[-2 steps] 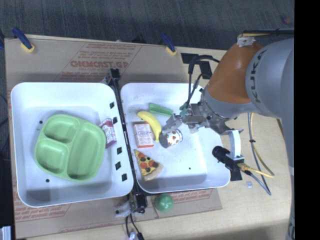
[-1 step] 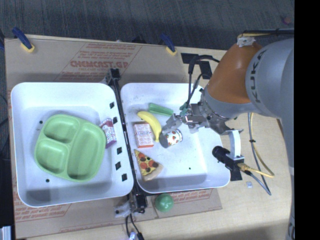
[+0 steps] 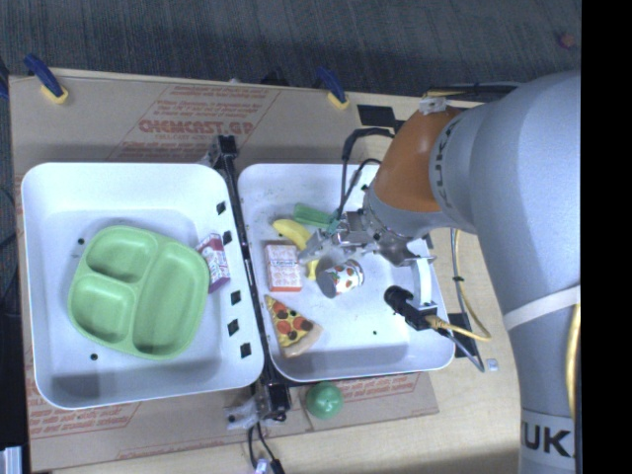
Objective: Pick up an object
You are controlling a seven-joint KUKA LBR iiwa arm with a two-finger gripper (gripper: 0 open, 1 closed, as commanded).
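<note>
My gripper (image 3: 334, 247) hangs low over the middle of the right bin (image 3: 395, 358), reaching in from the right. Directly under and just in front of it lies a small round white and red object (image 3: 344, 280). A yellow banana (image 3: 288, 230) and a green item (image 3: 311, 213) lie just to its left and behind it. A small orange and white box (image 3: 283, 267) sits to the left of the gripper. A toy pizza slice (image 3: 290, 325) rests near the bin's front left corner. Whether anything is in the gripper is hidden from this angle.
The left bin (image 3: 59, 205) holds a green divided plate (image 3: 138, 289) and a small dark red packet (image 3: 213, 260) by its right wall. A green ball (image 3: 323, 399) lies on the bench in front of the right bin. The arm's bulk covers the right bin's right side.
</note>
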